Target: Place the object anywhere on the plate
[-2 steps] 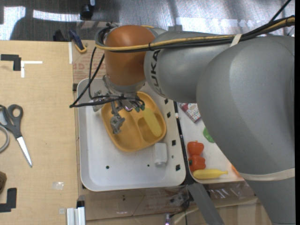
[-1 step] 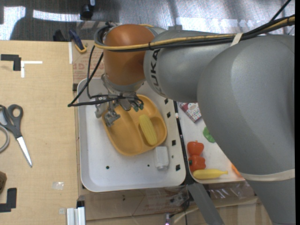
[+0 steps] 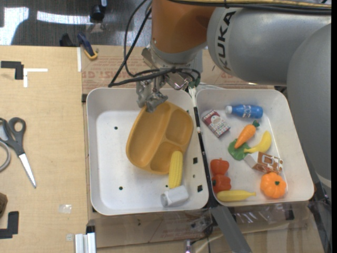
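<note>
A yellow-orange divided plate (image 3: 152, 141) lies tilted in the left bin (image 3: 105, 167). A corn cob (image 3: 175, 168) rests with its upper end over the plate's near-right rim and its lower end toward the bin floor. Just below it a small white-grey cylinder (image 3: 175, 196) lies on its side on the bin floor. My gripper (image 3: 151, 105) hangs at the plate's far rim, right above or touching it. I see nothing carried under it.
The right bin (image 3: 287, 120) holds a red-and-white card box (image 3: 216, 123), a blue bottle (image 3: 245, 110), a carrot (image 3: 245, 135), two bananas, red peppers (image 3: 220, 175), a small orange pumpkin (image 3: 273, 186) and a brown box (image 3: 267, 163). Scissors (image 3: 18, 147) lie on the wooden board at left.
</note>
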You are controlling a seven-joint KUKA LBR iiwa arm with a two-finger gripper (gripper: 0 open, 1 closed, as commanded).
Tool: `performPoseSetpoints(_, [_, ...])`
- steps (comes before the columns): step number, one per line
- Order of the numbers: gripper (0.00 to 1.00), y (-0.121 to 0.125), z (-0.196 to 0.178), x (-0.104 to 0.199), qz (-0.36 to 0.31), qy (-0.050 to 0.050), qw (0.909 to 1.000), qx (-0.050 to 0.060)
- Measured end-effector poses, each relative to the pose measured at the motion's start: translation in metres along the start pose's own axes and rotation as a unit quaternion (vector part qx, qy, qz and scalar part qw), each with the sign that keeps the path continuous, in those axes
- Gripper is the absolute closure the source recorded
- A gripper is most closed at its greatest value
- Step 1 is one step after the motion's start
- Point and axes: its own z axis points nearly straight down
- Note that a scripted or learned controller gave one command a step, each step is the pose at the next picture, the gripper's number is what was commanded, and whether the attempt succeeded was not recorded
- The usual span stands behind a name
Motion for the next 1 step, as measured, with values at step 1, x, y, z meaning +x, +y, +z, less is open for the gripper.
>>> performPoseSetpoints(1, [1.00,0.0616,0.0074,0.0385,-0.080,0.000,0.9968,0.000])
